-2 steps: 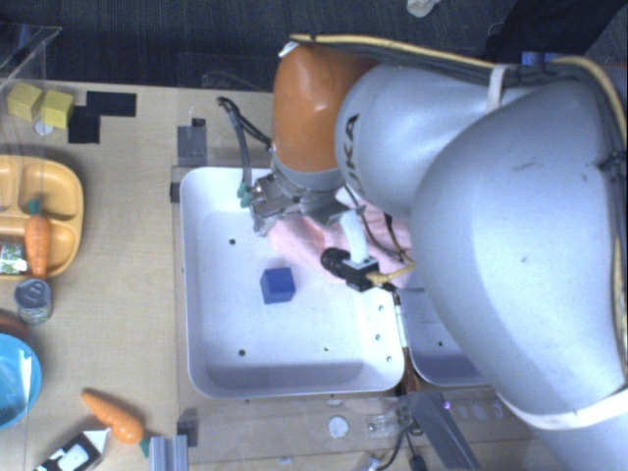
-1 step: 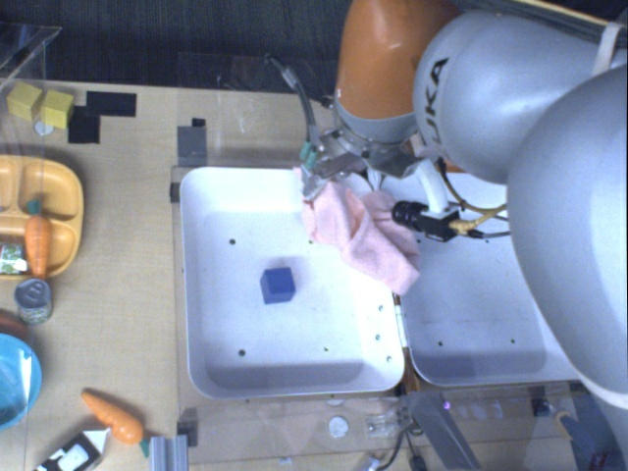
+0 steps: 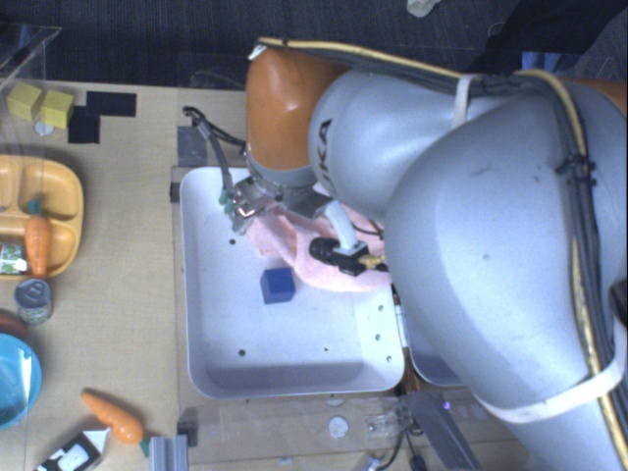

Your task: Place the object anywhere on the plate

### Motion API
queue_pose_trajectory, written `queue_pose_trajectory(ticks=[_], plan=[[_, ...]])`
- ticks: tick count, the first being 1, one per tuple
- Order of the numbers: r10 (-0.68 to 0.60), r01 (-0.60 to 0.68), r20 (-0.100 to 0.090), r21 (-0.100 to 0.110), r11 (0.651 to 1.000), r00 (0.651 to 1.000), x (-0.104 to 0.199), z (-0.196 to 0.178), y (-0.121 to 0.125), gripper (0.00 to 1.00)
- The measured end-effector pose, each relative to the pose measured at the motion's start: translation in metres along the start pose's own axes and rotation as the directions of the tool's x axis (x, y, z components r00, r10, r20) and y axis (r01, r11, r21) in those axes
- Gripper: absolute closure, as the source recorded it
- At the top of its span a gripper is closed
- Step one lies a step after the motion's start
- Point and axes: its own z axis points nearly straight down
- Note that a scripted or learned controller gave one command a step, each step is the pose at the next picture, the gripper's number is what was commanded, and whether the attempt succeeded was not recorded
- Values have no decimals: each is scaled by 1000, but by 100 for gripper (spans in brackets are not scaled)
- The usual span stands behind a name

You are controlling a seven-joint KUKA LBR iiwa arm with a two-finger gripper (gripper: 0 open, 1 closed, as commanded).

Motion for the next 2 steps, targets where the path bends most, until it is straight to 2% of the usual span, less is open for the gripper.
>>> queue_pose_trajectory(ticks=[1,2], plan=[[-233,233,4,-5,973,973,-47,-67,-25,100],[-104,104,1,-3,995,995,-4,-4,15,100]])
